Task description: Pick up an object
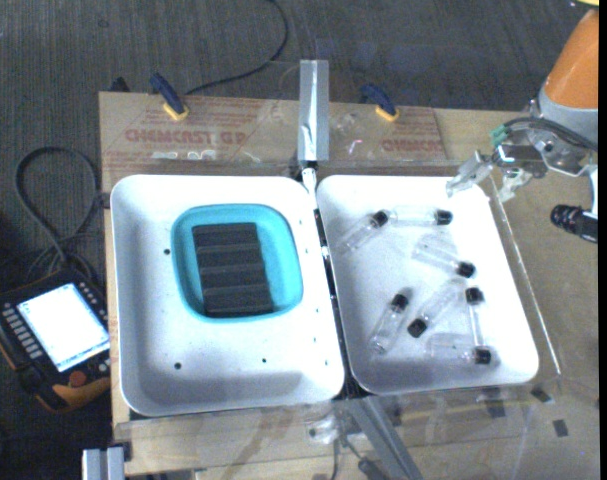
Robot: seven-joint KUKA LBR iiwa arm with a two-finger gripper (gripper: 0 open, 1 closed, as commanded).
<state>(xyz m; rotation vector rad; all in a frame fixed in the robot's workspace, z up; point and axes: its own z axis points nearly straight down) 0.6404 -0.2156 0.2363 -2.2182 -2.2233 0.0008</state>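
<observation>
The gripper (480, 180) hangs with its fingers spread and nothing between them, and the nearest vial (430, 218) lies just below and left of it, long axis crosswise.

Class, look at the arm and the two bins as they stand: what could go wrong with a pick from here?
1. The clear vials in the right bin lie close together at odd angles, so the gripper may nudge neighbours or close on two.
2. They are transparent with small black caps, so a grasp may be misplaced.
3. The gripper sits by that bin's far rim and might clip it when descending.
</observation>
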